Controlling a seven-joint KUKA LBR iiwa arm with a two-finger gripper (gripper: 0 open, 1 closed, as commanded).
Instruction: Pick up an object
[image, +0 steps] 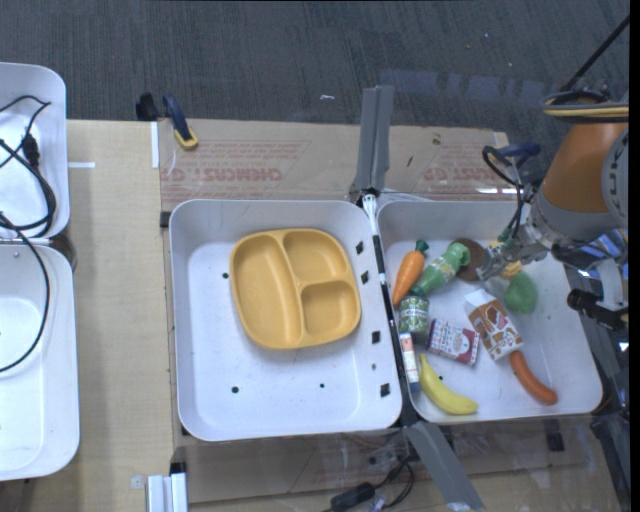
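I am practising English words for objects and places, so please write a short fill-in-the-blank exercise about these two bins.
1. The divided yellow plate lies in the ____ bin.
2. The banana lies in the right bin's ____ left corner.
3. The orange vegetable beside the green bottle is a ____.

Missing words: left; front; carrot

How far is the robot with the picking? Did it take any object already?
Done: the gripper has been brought into the right bin, low near a green object. In hand: nothing visibly held; whether it grips anything cannot be told. Left: grasp and lift one item. The carrot, banana and sausage lie on the bin floor, and the yellow plate sits in the left bin.
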